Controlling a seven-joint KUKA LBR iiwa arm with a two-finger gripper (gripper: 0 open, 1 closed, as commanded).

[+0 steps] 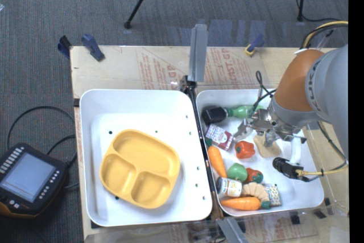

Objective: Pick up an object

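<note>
Here, the red pepper point(244, 149) lies in the right bin point(316, 193), just below the fingers point(248, 126) of the gripper point(257, 130) and apart from them. Whether those fingers are spread or closed cannot be told, and nothing is seen between them. Up and to the left of them lies a green bottle with a black cap point(223, 113); left and slightly below, a small red packet point(218, 136). Further below sit a carrot point(216, 161), a green pepper point(236, 171) and a second carrot point(241, 202). The left bin point(94, 105) holds a yellow divided tray point(140, 167).
</note>
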